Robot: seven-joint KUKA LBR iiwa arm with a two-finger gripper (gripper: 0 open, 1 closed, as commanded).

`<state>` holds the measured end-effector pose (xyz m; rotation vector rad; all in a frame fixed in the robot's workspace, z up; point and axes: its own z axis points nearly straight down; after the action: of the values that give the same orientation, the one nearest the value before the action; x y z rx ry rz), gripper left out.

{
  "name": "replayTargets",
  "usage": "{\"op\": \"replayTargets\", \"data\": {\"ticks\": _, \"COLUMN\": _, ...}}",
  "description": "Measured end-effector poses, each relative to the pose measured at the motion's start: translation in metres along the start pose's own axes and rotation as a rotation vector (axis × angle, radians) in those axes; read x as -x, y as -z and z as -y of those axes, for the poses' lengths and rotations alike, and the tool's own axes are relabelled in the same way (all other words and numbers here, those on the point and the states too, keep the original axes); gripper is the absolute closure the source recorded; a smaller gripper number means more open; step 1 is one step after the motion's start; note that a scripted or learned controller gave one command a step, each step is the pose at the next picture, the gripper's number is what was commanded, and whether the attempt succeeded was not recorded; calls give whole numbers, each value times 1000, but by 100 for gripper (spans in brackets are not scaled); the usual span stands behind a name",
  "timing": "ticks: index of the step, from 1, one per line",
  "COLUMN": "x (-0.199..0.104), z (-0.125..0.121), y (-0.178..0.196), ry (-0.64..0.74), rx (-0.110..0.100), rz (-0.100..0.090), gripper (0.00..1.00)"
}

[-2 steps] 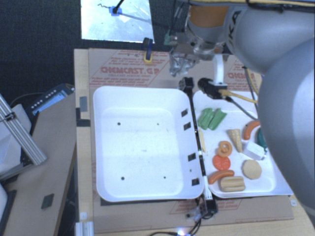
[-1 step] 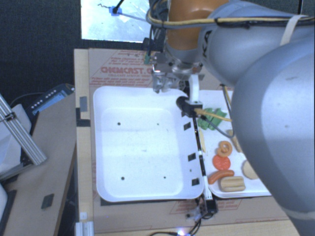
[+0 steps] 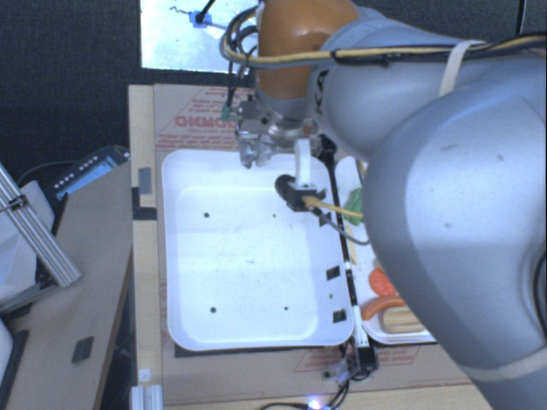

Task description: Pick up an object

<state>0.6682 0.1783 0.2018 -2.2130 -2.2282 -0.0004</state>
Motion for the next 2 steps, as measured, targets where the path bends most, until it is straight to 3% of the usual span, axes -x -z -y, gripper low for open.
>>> {"op": "replayTargets", "data": {"ticks": 1, "x": -60, "z": 0, "y": -10, "ry": 2, "rx": 3, "rz": -2, "gripper": 100}}
{"op": "replayTargets", "data": {"ticks": 2, "x": -56, "z": -1, "y": -32, "ry": -1, "rx": 2, "rz": 1, "gripper": 100}}
